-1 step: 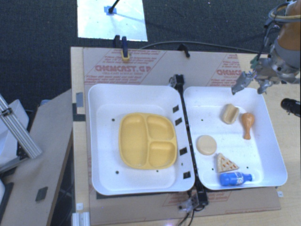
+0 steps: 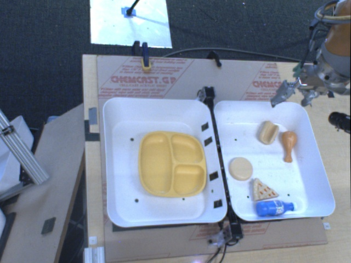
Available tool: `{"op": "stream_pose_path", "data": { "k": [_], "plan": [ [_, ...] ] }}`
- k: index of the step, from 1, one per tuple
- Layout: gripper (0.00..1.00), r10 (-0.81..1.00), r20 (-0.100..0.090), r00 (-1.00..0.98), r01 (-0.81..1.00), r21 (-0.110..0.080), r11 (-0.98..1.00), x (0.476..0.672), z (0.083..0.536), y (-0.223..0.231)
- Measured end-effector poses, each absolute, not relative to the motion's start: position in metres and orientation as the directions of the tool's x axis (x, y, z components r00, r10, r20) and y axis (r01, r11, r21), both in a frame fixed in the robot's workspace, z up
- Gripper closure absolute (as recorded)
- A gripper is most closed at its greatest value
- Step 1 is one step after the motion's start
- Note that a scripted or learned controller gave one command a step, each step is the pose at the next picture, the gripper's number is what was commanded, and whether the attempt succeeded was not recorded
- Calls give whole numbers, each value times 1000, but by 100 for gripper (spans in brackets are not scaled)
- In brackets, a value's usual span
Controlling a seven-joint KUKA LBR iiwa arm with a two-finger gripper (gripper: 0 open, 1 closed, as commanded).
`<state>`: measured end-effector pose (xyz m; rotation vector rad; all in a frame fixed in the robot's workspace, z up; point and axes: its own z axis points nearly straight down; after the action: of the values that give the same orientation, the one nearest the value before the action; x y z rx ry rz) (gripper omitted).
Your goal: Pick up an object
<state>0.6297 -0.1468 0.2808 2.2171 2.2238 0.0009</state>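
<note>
Scanning from the near edge back, I log these risks.
Blue bottle (image 2: 275,207): lies on its side at about 5 o'clock in the right bin (image 2: 312,147), close to the near wall; I judge it could roll away under a pinch, and the wall crowds one side.
Wedge slice (image 2: 264,190): just beside the bottle at its 11 o'clock; a descent on either could nudge the other.
Round biscuit (image 2: 241,169): flat and low, so I expect a closing grip to skid over it.
Drumstick (image 2: 288,144) and bread roll (image 2: 268,132): near each other at 1 o'clock; the likeliest picks, though the tapered drumstick may twist out.
Yellow tray (image 2: 171,164): in the left bin (image 2: 120,163), wide and awkward.
Gripper (image 2: 293,92): hangs over the right bin's far rim at 12 o'clock, jaws released, nothing between them.
</note>
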Motion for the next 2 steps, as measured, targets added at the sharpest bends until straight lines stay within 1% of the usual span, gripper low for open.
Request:
{"op": "stream_pose_path", "data": {
  "k": [1,2],
  "plan": [
    [0,1000,0,-2,1000,-2,2,621,232,-151],
    [0,1000,1,-1,1000,-3,1,618,170,-150]
  ]
}}
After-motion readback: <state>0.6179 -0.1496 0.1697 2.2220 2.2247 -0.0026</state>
